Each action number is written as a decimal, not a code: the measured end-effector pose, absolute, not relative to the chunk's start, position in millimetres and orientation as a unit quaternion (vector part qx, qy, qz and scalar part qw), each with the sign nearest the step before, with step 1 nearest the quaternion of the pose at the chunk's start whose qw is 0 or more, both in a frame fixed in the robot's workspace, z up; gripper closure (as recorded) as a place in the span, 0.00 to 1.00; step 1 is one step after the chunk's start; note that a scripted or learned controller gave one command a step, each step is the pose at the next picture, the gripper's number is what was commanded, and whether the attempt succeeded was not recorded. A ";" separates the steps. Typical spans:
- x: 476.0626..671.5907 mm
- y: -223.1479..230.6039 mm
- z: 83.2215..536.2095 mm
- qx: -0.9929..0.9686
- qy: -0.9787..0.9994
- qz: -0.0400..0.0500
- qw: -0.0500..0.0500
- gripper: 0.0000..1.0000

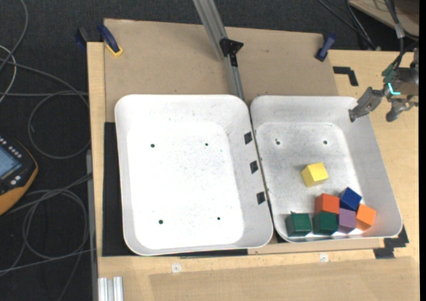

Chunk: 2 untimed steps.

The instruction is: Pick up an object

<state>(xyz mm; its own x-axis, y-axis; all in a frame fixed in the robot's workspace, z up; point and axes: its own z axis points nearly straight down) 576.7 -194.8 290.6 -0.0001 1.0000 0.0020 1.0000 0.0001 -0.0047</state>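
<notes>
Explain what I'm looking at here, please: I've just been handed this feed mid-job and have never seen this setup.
This is one fixed camera looking down at a slant on a wooden bench. Two shallow white bins sit side by side. The left bin and the right bin touch along the middle. In the right bin lie small coloured blocks: a yellow block apart, and a cluster of green, orange, blue and purple blocks at the near edge. The robot's tool hangs over the right bin's far right corner, holding nothing.

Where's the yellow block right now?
The yellow block lies in the right bin, near its middle, alone, apart from and just above the cluster of coloured blocks along the bin's front edge.
</notes>
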 end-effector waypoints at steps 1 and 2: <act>577.3 -194.7 293.1 -0.707 -0.708 0.000 0.000 0.00; 581.6 -190.7 249.4 -0.707 -0.708 0.001 0.002 0.00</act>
<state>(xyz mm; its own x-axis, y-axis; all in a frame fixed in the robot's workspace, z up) 581.6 -190.7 249.4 -0.0014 1.0000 0.0015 1.0000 0.0014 -0.0051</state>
